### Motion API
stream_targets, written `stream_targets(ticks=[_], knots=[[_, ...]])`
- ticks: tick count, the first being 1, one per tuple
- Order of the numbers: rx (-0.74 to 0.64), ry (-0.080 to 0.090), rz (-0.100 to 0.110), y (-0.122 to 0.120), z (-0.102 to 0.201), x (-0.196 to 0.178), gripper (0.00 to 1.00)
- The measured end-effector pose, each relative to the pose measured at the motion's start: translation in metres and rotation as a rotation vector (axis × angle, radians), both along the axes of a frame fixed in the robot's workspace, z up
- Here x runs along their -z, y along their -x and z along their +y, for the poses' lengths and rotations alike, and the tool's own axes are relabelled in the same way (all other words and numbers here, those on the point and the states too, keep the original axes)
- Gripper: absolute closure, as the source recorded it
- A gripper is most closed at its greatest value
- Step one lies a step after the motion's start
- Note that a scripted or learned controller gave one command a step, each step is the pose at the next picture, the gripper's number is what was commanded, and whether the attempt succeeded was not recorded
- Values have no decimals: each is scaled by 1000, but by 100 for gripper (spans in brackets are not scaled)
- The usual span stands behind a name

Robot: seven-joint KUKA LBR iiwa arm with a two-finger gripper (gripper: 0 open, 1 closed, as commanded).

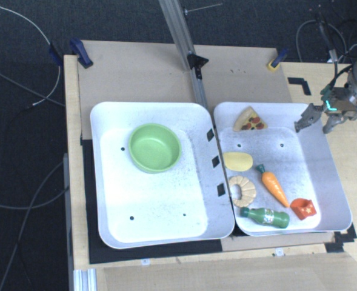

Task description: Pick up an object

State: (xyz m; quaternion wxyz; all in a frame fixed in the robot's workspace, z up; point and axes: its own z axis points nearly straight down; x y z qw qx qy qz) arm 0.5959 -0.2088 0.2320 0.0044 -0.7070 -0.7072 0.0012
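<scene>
Green bottle (265, 217) hugs the right bin's (323, 162) near rim; open claw (319, 119) hovers over its far-right edge.

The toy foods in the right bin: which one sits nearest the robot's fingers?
The pizza slice, alone at the bin's top edge. The lemon, carrot and bottle lie lower down.

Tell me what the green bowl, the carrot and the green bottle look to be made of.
Green bowl: likely plastic, matte, one uniform colour.
Carrot: probably moulded toy plastic, smooth, flat orange.
Green bottle: seemingly glossy plastic with a pale label; too small to be sure.
</scene>
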Motion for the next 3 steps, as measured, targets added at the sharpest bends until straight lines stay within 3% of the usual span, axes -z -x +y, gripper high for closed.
stream_targets(ticks=[1,3], knots=[[-1,1,-5,-1,0,-2,0],[-1,-1,4,0,8,103,0]])
